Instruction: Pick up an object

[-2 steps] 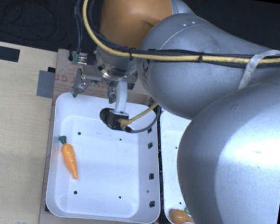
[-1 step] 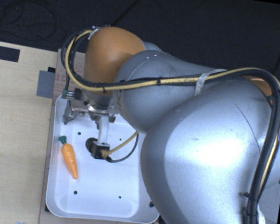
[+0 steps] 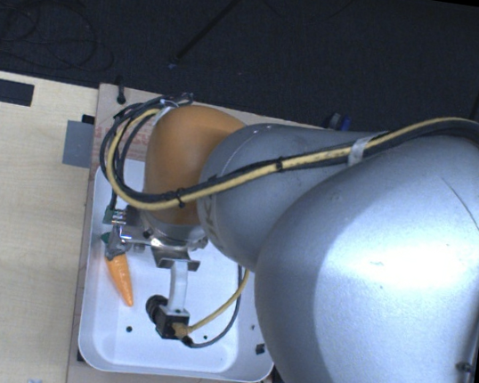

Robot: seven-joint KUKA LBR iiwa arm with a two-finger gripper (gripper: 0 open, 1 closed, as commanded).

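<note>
The carrot [image 3: 122,278] is lying on the floor of the white bin [image 3: 125,344], at about 9 o'clock from the bin's middle and close to its left wall. It is lying slanted, its tip pointing to 5 o'clock and its blunt end to 11 o'clock. The claw [image 3: 119,237] is hanging at 11 o'clock from the carrot, right at that blunt end. The two are looking as if they are touching or nearly so, but the wrist is hiding the join. How far open the claw is standing cannot be told, nor whether it is gripping anything. A small green bit [image 3: 110,235] is showing against the claw's left side, at 12 o'clock from the carrot's blunt end; what it belongs to is unclear.

The arm [image 3: 370,279] is reaching in from 3 o'clock and covering most of the bench's right half, its orange band [image 3: 181,163] sitting at 12 o'clock from the claw. The pale bench [image 3: 6,239] is stretching off to 9 o'clock, carrying a grey patch [image 3: 76,142] and a black patch [image 3: 2,99].
</note>
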